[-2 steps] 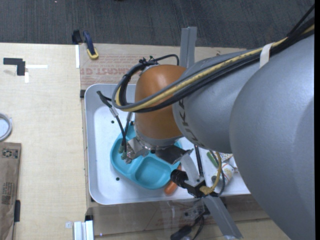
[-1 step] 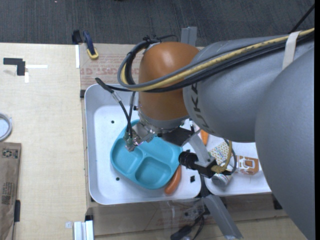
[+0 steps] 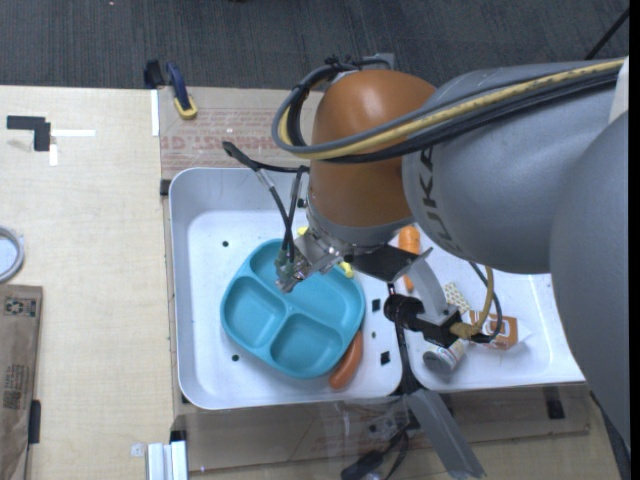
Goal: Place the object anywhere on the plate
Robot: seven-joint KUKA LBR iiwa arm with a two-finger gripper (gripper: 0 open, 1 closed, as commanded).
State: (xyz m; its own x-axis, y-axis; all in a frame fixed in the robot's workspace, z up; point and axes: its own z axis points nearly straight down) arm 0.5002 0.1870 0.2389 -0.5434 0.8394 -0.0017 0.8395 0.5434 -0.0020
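The fingers taper down over the plate's (image 3: 290,320) far compartment, and you cannot tell whether they are apart, together or clamped on anything. Judge this as the placing step: next, release over the plate and lift. Count one plate, two bins and one orange piece (image 3: 346,365) at its near-right rim.
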